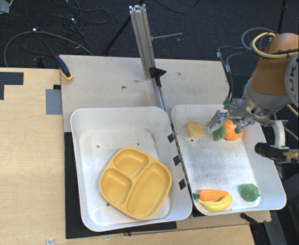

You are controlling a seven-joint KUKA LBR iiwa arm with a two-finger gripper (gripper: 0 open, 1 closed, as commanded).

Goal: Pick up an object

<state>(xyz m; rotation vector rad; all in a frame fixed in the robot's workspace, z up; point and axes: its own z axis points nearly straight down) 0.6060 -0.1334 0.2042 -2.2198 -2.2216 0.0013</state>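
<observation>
Orange and green together, a small toy vegetable (230,131) sits at the upper end of the right bin (226,162), and it serves well as the landmark. The gripper (228,120) hangs right over it, coming in from the arm (272,80) on that side, with its metal jaws spread to either side of the toy's top. They look partly open and about it rather than clamped, and I cannot tell whether either touches it, so I would not call the toy held; it seems to rest on the bin floor. That placement suggests the program chose this piece as the one to pick up, probably because it stands apart from its neighbours with room for the jaws on both sides. Just left of the toy lies a pale yellow block (196,130), near but not touching. Well below the toy, along the bin's near edge, a carrot (212,194) lies against a banana (217,203), with a green ball (249,192) beside them; those crowd each other and the wall, which would make a harder grasp. Far to the toy's left, in the other bin (88,131), a yellow divided tray (135,182) lies flat, too broad for the jaws. Both bins sit on the counter (108,80).
</observation>
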